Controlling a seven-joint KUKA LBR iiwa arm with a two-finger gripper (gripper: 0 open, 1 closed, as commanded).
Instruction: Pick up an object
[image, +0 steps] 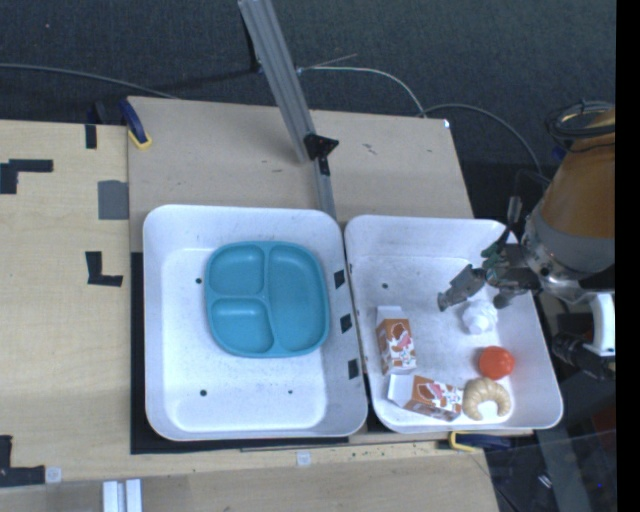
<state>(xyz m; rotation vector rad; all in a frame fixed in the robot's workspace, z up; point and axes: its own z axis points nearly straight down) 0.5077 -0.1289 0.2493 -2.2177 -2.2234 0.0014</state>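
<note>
Right of your teal divided plate (267, 299): a red ball (496, 361), a tan croissant (487, 398), two orange-and-white cartons (397, 345), a white lump (479, 318).

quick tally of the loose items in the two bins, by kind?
Left bin:
Blue tray: 1

Right bin:
Cartons: 2
White lump: 1
Red ball: 1
Croissant: 1

Total: 6
</note>
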